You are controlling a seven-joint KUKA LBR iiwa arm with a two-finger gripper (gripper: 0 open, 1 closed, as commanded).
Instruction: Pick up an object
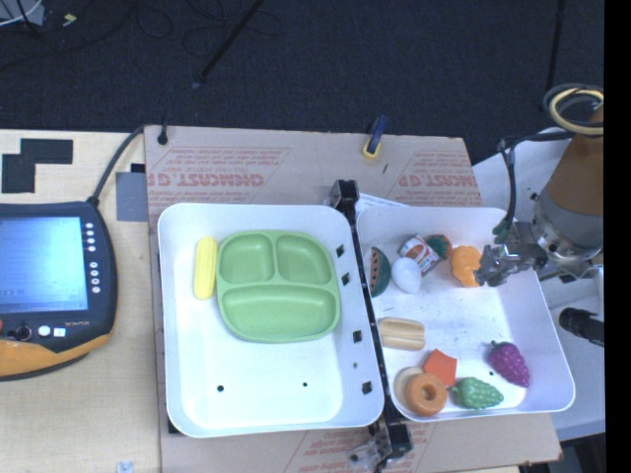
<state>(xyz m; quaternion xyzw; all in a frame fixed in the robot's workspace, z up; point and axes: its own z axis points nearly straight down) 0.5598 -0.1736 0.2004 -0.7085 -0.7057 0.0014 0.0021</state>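
The gripper (490, 267) sits low over the right bin (552, 358) near its upper right edge, just beside an orange toy fruit (465, 264); how far its jaws are spread cannot be told. Left of the fruit lie a white egg (405, 275), a small can (419, 251) and a watermelon slice (379, 270). The left bin (197, 382) bears a green divided plate (277, 286) and a yellow corn cob (204, 267).
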